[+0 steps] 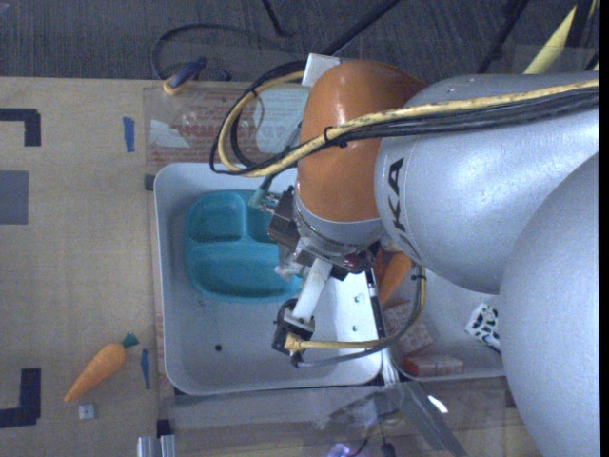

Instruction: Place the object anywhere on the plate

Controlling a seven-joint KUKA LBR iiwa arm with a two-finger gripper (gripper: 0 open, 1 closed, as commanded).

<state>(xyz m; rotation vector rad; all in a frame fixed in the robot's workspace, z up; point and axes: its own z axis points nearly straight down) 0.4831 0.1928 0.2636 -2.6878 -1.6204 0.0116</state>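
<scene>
A blue divided plate [224,246] lies in the left white bin [181,350], toward its far side. My gripper [283,228] hangs over the plate's right edge, mostly hidden under the orange wrist band and grey arm. An orange object [395,274] peeks out from behind the wrist at the boundary with the right bin; the arm covers most of it. I cannot make out anything between the fingers.
A toy carrot [95,369] lies on the wooden bench outside the left bin, at the lower left. In the right bin are a small red and white box [433,362] and a black-and-white patterned piece [483,324]. Blue tape marks [128,133] sit on the bench.
</scene>
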